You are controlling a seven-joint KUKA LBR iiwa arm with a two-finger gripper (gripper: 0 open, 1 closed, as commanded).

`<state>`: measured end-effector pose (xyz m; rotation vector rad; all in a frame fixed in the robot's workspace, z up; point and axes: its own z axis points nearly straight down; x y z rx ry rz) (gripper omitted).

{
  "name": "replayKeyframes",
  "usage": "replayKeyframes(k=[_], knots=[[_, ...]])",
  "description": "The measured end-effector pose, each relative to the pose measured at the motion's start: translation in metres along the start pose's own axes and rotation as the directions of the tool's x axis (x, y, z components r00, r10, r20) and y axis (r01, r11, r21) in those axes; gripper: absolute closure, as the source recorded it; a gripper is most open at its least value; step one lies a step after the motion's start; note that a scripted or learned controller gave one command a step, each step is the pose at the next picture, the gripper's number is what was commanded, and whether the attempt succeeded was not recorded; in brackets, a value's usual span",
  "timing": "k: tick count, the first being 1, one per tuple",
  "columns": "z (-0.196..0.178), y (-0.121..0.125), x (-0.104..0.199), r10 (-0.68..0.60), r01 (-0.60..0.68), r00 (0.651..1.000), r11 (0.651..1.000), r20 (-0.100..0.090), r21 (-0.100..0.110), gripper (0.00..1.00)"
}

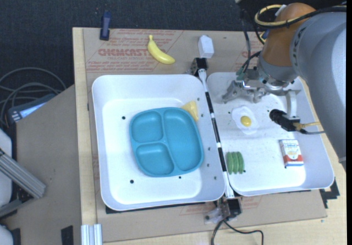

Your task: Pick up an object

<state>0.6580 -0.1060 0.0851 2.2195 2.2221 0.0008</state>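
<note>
**Gripper low over the fried egg, nothing held**

The gripper (246,91) hangs in the right bin (313,181), just at twelve o'clock of the fried egg (244,119); whether its fingers stand apart or together I cannot tell. The green pod (235,162) lies at six o'clock of the egg; the small box (291,153) at four. The egg looks flat, so fingers could skate over it; a closing try may catch nothing.
</note>
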Motion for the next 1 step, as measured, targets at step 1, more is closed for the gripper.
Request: replayKeyframes(k=[1], knots=[[0.0003, -0.0219, 0.0077, 0.002, -0.002, 1.0, 1.0, -0.001, 0.003, 0.0]])
